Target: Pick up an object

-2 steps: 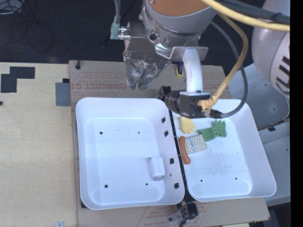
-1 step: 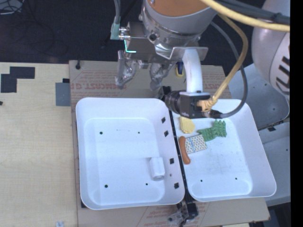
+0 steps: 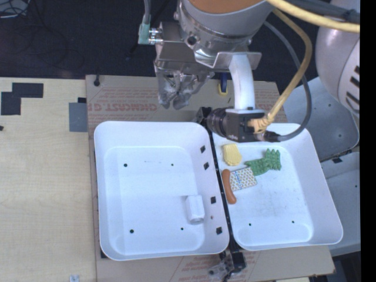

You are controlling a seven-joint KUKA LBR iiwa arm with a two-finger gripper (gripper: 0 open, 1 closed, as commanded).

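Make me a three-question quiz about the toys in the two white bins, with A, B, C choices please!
1. Where is the white cylinder?
A. In the left bin
B. In the right bin
C. On the cardboard outside the bins

2. How many things lie in the right bin?
A. One
B. Four
C. Seven

3. Where is the end effector?
A. Pressed on the floor of the left bin
B. Up beyond the far edge of the left bin
C. Pressed on the floor of the right bin

Answers:
1. A: the cylinder lies near the right wall of the left bin.
2. B: a yellow block, a green toy, an orange sausage and a patterned card cluster near its far-left corner.
3. B: it hangs over the cardboard behind the left bin, away from every toy.
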